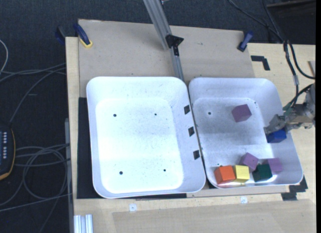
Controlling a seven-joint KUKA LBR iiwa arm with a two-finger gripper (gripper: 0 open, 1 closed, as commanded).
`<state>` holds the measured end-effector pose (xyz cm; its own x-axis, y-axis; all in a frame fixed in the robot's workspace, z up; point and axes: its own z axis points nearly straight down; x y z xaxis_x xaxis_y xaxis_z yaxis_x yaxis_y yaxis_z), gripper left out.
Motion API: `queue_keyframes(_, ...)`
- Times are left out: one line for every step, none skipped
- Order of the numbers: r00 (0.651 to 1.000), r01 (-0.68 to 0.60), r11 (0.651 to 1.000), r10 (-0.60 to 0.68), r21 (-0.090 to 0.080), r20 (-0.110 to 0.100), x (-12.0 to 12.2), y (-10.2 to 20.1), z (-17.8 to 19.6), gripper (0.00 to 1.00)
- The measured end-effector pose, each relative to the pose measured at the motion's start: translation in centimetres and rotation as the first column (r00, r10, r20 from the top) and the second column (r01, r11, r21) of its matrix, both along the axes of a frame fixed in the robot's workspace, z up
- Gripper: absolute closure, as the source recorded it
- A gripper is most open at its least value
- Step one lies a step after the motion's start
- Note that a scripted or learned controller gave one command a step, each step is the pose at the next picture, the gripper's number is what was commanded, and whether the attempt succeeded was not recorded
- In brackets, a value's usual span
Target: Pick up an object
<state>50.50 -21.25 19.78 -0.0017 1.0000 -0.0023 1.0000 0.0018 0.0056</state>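
The right bin point(220, 89) holds several small blocks. A purple cube point(242, 112) sits alone near its middle. Along the front wall lie an orange block point(225, 173), a yellow block point(242, 172) and a dark green block point(261, 172), with two purple blocks point(250, 159) point(275, 165) just behind them. My gripper point(279, 126) reaches in over the bin's right rim. A blue block point(276, 136) sits right at its tip, by the right wall. Whether the blue block is gripped or just touching is not visible.
The left bin point(95, 126) stands beside the right one, with black clips point(191, 131) along the shared edge. A grey metal pole point(159, 18) slants up from the back. Blue clamps point(84, 35) point(245, 41) hold the board corners. Cables trail on the floor at left.
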Motion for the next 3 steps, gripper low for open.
queue_keyframes(1.000, -0.001, 1.000, 0.001, 0.000, 0.002, 0.2, 0.0, 5.1, 1.00)
queue_keyframes(1.000, -0.007, 1.000, 0.007, 0.004, -0.003, 2.1, 6.1, 5.2, 1.00)
queue_keyframes(1.000, -0.006, 1.000, 0.006, 0.004, -0.003, 3.9, 11.4, 6.0, 1.00)
